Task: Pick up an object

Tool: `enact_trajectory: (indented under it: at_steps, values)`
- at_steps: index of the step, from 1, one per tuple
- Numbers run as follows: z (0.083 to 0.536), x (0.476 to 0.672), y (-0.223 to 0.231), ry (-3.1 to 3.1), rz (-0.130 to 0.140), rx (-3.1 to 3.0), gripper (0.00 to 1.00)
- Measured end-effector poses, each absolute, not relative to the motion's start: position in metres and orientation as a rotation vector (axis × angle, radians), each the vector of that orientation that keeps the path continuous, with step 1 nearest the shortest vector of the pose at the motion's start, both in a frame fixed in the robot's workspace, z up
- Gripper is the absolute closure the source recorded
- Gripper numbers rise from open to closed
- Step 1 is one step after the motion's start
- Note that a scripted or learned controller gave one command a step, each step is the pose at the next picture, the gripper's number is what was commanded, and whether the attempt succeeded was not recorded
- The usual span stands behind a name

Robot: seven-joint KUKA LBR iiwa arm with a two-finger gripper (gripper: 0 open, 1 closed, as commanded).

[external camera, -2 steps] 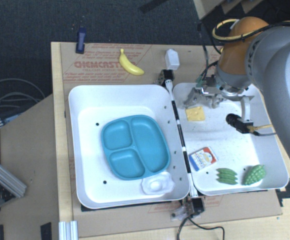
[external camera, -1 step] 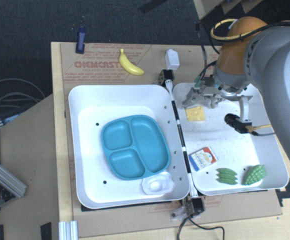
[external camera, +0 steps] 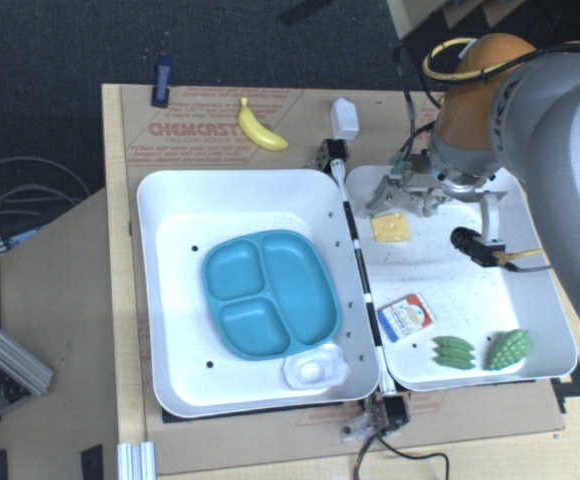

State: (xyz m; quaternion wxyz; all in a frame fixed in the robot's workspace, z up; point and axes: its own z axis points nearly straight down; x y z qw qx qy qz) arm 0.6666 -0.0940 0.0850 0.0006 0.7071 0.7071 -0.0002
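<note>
On cardboard, two glossy white bins (external camera: 160, 268); the metal hand (external camera: 402, 200), grip indiscernible, hovers above a yellow wedge (external camera: 391, 229).

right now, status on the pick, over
Tool low in right bin, far corner. Yellow block just beneath it, not gripped. Peas, packet lie well off.

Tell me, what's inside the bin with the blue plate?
The left bin holds the blue plate, which has three sections, and a small white lidded cup at its near corner. Whatever lies beneath the plate is covered.
</note>
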Motion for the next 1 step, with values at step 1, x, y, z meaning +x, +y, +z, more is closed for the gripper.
enact_trajectory:
  at_steps: [1]
  values:
    - [0.085, 0.6666, -0.0968, 2.22, 0.0, 2.22, 0.0]
